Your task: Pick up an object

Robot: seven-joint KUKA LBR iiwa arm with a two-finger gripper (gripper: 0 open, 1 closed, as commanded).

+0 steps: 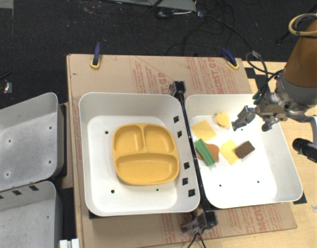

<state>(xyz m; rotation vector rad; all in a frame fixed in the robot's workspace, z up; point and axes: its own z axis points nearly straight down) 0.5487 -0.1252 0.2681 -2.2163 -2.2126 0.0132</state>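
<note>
Approach step: I'm hovering my gripper (242, 119), jaws spread and pinching nothing, over the right bin (282, 190), with the yellow round piece (222, 120) at nine o'clock and brown block (244, 149) at six, so I'm needing to descend and close.

Dark speckled floor (40, 30); cardboard sheet (132, 74) underneath; black cables (210, 14) trailing behind.

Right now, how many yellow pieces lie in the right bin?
3: a square near the divider, a small round one behind it, and another square beside the brown block. More may be hidden.
</note>
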